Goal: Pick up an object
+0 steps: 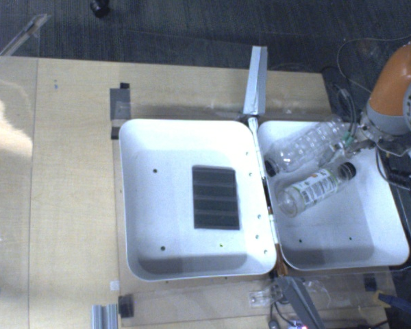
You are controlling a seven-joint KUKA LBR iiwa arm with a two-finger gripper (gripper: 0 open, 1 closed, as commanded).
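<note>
Two clear plastic bottles lie in the right bin [370, 242]. The crumpled bottle [303, 147] rests along the bin's back left part. The labelled bottle [312, 188] lies slantwise below it, its dark cap [347, 172] pointing right. A dark ribbed rectangular block [216, 197] lies flat in the middle of the left bin [151, 252]. My gripper [350, 144] hangs low over the back of the right bin, at the right end of the crumpled bottle and just above the labelled bottle's cap. The grey wrist and orange band [395, 81] rise behind it.
A grey metal post [255, 81] stands behind the seam between the bins. Cables [397, 173] trail along the right bin's right rim. Clamps and brackets sit at the bins' front edge [288, 297]. The front half of the right bin is bare white floor.
</note>
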